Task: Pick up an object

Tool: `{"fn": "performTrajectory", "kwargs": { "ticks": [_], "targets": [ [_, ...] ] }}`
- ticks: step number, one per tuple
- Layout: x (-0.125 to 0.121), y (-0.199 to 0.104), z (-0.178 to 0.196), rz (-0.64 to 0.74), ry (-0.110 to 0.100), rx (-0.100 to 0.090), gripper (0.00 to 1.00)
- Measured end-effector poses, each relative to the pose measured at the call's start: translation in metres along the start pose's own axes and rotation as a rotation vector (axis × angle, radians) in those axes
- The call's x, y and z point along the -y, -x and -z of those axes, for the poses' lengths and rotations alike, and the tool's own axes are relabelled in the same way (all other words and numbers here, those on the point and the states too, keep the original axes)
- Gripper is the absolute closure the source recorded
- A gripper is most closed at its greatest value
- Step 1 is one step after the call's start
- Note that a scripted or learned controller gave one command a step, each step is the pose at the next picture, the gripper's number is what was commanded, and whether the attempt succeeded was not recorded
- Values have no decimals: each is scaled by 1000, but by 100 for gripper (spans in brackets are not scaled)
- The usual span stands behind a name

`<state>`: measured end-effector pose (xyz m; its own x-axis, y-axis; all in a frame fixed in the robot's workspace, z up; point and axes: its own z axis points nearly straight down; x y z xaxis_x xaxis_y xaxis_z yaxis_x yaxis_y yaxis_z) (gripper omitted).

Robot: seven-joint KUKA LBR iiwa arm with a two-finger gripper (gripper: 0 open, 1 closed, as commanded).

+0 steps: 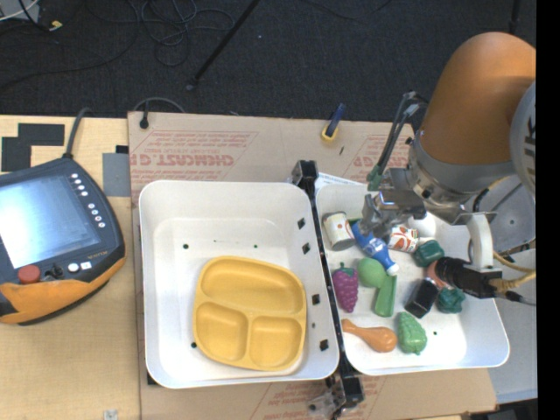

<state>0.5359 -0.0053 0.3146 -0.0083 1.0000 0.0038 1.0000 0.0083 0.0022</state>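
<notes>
Brown cardboard under your two white bins frames the scene: the left bin [166, 208] carries a yellow divided tray [251, 313], and the right bin [490, 348] is where the clutter sits. Your gripper [385, 206] hangs over that bin's upper middle, and whether it is released or clenched cannot be told from above. Nearest to it lies the blue-and-white bottle [376, 250], just below, long axis slanting down to the right, with the green pear [374, 272] and purple grapes [345, 287] close by.

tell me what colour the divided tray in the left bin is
Yellow. The divided tray lies in the left bin, plain to see in the camera view.
</notes>
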Motion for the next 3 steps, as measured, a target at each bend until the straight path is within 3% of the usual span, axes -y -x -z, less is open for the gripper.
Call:
{"fn": "performTrajectory", "kwargs": {
  "ticks": [1,2,3],
  "targets": [
    [38,-13,42,-7,-2,2,100],
    [60,-34,90,-6,1,3,100],
    [59,-50,114,-8,-2,4,100]
  ]
}}
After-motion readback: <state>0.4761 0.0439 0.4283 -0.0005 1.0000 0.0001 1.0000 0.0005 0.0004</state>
